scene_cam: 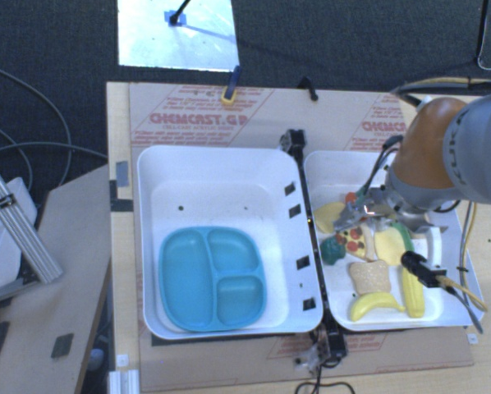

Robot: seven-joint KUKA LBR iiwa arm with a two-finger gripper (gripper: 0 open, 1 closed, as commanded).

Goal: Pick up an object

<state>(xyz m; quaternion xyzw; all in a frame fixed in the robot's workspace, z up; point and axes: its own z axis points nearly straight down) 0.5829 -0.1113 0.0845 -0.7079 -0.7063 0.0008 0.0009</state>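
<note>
My gripper (365, 208) hangs low over the middle of the right bin (328, 169), with the grey arm and its orange band coming in from the right. Just under and around it lie toy foods: a yellow piece (328, 215) to its left, a pizza slice with red dots (356, 241), a teal piece (332, 251), a pale yellow piece (387, 246) and a green piece (404, 238). Nearer the front edge lie a bread slice (370, 277), a banana (374, 304) and a corn cob (412, 295). The wrist hides whatever is directly beneath it.
The left bin (221, 167) holds a blue divided plate (213, 278) in its front half. A black-clipped divider (305, 236) joins the two bins. Cardboard (196, 117) lies under both bins, and a yellow-tipped tool (230, 89) rests at the back.
</note>
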